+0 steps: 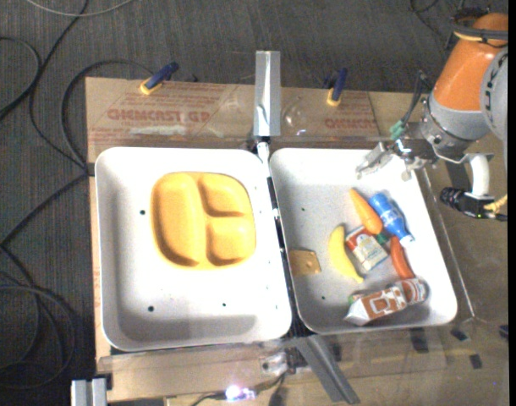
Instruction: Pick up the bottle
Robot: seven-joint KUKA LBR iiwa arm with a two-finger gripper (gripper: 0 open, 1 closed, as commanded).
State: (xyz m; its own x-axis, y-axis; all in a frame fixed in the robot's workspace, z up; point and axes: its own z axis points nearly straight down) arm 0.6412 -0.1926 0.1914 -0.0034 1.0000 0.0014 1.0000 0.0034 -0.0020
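Arm (478, 74): grey body w/ rounded orange band above the wrist, glossy. Wrist section is darker grey metal w/ small green bits on its left side. Tool (385, 161): pale silver, thin, two slim fingers. White cylindrical part plus black fitting hangs off right side.

left bin (114, 252): yellow divided tray (204, 218)
right bin (313, 184): carrot (365, 211), banana (340, 252), carton (385, 303), small box (367, 249)
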